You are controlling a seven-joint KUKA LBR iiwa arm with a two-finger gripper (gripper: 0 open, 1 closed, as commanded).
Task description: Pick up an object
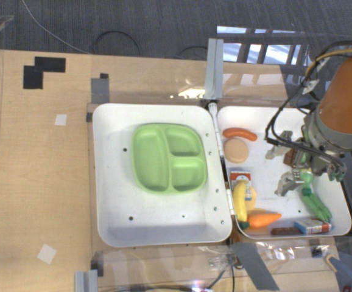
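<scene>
The right bin (340,224) holds several toy foods. An orange sausage (240,134) and a round tan bun (237,151) lie at its far left. Below them are a small red and white box (240,177), a banana (242,201) and a carrot (262,219). A brown bar (282,230) and a small blue, white and red box (313,227) lie along the near wall. A green vegetable (317,205) lies on the right side. My gripper (290,182) hangs low over the bin's middle, just left of the green vegetable's upper end.
The left bin (112,224) holds a green divided plate (167,158). The arm's orange band (346,99) and cables (285,117) hang over the right bin's far right corner. A grey post (214,69) stands behind the wall between the bins.
</scene>
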